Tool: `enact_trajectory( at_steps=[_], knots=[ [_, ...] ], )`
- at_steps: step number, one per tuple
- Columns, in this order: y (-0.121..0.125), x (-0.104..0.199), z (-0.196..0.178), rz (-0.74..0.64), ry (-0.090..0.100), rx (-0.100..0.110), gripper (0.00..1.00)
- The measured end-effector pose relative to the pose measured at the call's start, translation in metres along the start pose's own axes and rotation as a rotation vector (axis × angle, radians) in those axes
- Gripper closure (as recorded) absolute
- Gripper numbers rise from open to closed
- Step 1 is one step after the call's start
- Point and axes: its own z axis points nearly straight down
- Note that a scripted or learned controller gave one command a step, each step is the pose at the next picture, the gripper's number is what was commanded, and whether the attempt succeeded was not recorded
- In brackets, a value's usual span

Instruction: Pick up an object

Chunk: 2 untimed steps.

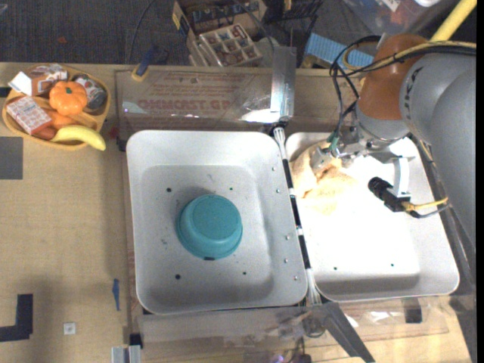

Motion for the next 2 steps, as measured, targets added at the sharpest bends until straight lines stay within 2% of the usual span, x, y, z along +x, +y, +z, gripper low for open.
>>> enact_trajectory(
  at_steps=[1,2],
  knots=[
    [0.003,0.011,-0.096,-0.258,-0.001,-0.004,0.00],
    [-0.005,-0.011,-0.001,-0.278,0.006,0.000,0.00]
  ],
)
